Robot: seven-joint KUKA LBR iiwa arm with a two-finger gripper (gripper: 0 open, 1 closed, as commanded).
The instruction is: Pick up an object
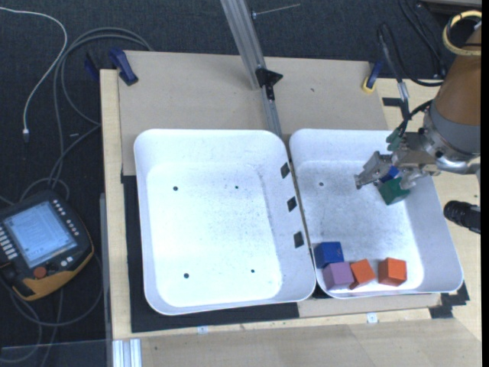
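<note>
My gripper [388,180] hangs over the upper right part of the right bin [336,138]. A green block [396,196] sits between its grey fingers [369,173], with a bit of blue just above it, and the gripper is shut on it. The block looks lifted off the bin floor. At the bin's front edge lie a blue block [329,252], a purple block [337,275], an orange block [362,272] and a red-orange block [393,271], close together in a row.
The left bin [206,138] stands beside the right one, with black clips [291,202] along the shared wall. A metal pole [244,29] rises behind the bins. A teach pendant [38,239] lies left of the bench.
</note>
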